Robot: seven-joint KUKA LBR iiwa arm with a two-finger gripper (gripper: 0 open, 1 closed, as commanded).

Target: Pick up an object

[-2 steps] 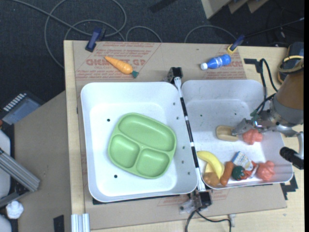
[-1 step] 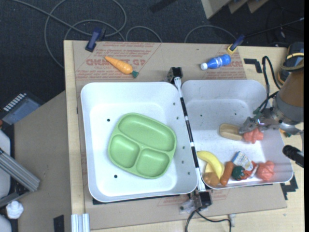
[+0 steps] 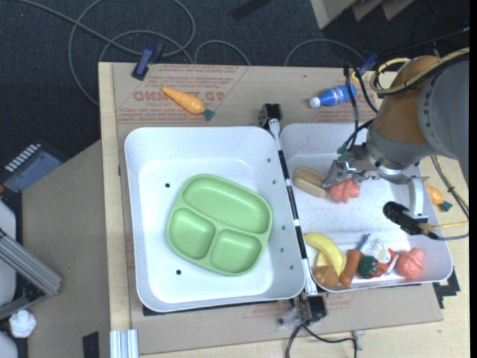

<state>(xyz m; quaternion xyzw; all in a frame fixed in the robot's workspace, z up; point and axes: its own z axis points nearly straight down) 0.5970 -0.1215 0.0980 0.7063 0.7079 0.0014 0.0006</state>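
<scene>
My gripper [image 3: 340,173] hangs low over the upper left part of the right bin [image 3: 417,144]. It is directly above a pink toy [image 3: 344,192] and just right of a tan bread-like piece [image 3: 308,182]. The view does not settle whether it touches either one. Along the bin's front lie a banana [image 3: 327,247], a brown piece [image 3: 325,276], a red-orange stick [image 3: 350,267], a colourful small toy [image 3: 374,253] and a second pink toy [image 3: 410,262].
The left bin [image 3: 149,162] holds a green divided plate [image 3: 219,224]. On the bench behind the bins lie an orange carrot [image 3: 186,100], a blue bottle [image 3: 333,97] and a blue clip [image 3: 147,60]. A small orange item [image 3: 435,195] sits at the right bin's right rim.
</scene>
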